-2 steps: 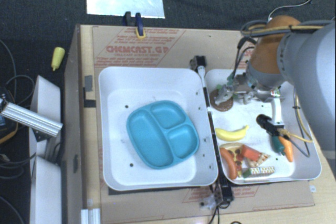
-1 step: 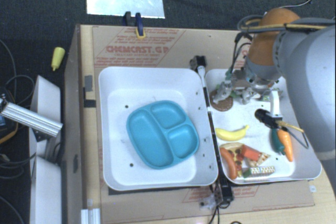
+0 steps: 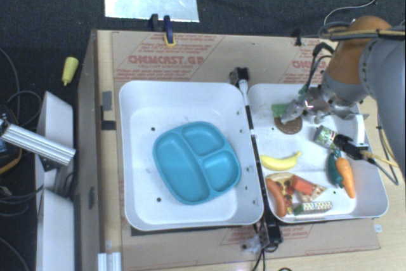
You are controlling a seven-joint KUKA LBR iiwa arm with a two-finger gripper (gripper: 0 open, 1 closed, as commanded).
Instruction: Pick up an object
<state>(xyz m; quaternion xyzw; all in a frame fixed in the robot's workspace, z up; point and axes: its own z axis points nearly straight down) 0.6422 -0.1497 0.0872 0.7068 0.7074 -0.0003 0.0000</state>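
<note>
The right bin point(image 3: 368, 200) holds small toy foods. A yellow banana point(image 3: 280, 162) lies on its side near the bin's left wall. An orange carrot point(image 3: 346, 176) with a green top lies slanted on the right side. A brown round cookie point(image 3: 289, 125) sits flat near the top. A slice of pizza point(image 3: 303, 186) lies below the banana.

1. The gripper point(image 3: 293, 112) hung low over the right bin point(image 3: 374, 200), above a brown disc point(image 3: 289, 125).
2. A banana point(image 3: 280, 162), carrot point(image 3: 345, 176) and pizza slice point(image 3: 295, 190) lay nearby.
3. The left bin point(image 3: 136, 105) held a blue divided plate point(image 3: 196, 162).
4. Finger spacing looked unclear, possibly blurred.
</note>
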